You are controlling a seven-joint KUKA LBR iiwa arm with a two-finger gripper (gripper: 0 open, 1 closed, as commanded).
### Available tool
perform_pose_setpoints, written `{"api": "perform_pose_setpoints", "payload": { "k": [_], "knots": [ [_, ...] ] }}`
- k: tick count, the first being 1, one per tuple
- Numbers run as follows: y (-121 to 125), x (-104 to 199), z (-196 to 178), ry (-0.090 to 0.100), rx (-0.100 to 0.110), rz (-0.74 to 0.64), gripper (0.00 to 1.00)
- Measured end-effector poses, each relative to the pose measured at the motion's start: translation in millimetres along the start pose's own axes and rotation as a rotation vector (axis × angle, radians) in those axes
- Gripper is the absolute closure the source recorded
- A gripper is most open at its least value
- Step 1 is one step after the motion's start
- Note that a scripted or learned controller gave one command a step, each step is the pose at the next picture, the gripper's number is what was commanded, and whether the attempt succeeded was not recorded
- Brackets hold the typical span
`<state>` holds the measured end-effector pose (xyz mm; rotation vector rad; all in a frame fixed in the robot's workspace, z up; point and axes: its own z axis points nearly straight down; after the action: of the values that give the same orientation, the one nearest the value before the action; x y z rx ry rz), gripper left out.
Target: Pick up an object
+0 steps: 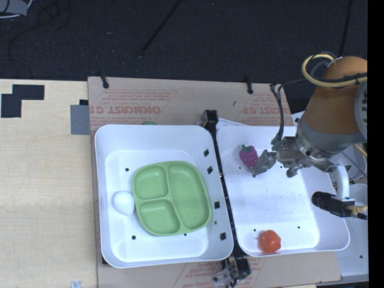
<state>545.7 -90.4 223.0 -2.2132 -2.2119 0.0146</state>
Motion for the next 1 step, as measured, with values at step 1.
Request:
{"api": "perform_pose_setpoints", "payload": {
  "k": [1],
  "knots": [
    [2.3,-0.2,-5.9,-0.001,-0.011,-0.001,0.00]
  ]
}}
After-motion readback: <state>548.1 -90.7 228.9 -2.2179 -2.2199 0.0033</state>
